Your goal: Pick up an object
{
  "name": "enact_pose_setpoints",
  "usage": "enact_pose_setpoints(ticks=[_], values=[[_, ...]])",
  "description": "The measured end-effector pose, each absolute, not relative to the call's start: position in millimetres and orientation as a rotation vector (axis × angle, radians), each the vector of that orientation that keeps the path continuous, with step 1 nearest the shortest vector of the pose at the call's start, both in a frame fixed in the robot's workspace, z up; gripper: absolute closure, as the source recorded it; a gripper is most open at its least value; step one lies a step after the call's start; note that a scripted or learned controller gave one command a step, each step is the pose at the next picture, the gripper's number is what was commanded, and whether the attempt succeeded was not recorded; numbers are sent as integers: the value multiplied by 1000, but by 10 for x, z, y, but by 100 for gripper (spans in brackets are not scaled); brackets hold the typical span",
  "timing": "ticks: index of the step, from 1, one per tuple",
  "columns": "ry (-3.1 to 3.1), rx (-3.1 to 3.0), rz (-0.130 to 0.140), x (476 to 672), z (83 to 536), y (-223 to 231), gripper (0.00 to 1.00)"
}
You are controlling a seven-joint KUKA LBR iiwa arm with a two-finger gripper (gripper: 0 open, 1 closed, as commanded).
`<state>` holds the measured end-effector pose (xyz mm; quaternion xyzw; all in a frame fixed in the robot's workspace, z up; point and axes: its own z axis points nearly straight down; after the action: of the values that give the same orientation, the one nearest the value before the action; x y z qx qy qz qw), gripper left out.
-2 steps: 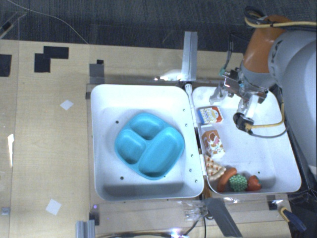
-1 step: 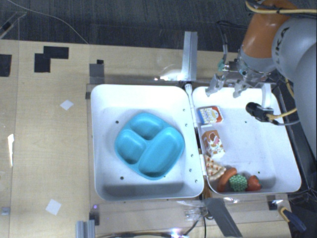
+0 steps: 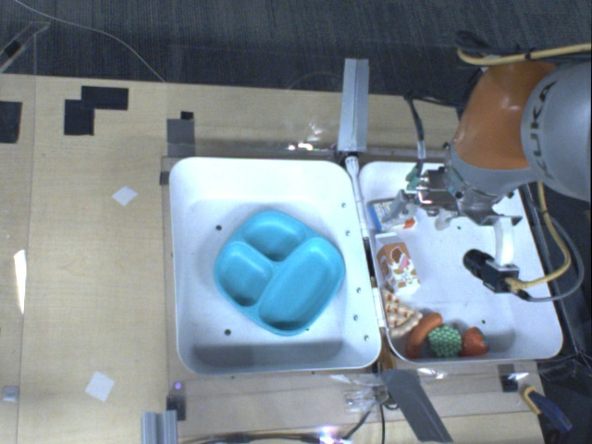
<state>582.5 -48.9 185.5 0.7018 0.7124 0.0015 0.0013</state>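
Note:
My gripper (image 3: 418,199) hangs over the back part of the right bin (image 3: 536,336), under the grey arm with its orange band. Just left of it a small blue and white packet (image 3: 377,214) lies by the bin's left wall. A brown and white snack pouch (image 3: 397,267) lies in front of that packet. Along the front of the bin sit a waffle piece (image 3: 398,313), a reddish sausage (image 3: 422,330), a green broccoli toy (image 3: 445,340) and a red item (image 3: 474,341). I see nothing held in the gripper.
The left bin (image 3: 199,336) holds a blue divided plate (image 3: 279,271). A black cable fitting (image 3: 487,270) from the arm hangs over the right bin's middle. A metal divider post (image 3: 352,109) stands between the bins at the back.

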Motion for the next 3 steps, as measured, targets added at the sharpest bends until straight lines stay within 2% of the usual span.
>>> enact_pose_setpoints(ticks=[1, 2, 3], values=[[2295, 2141, 4, 5143, 1850, -534, 0], [2536, 1850, 4, 4954, 1847, -487, 0], [2785, 1440, 5, 5602, 1858, -654, 0]])
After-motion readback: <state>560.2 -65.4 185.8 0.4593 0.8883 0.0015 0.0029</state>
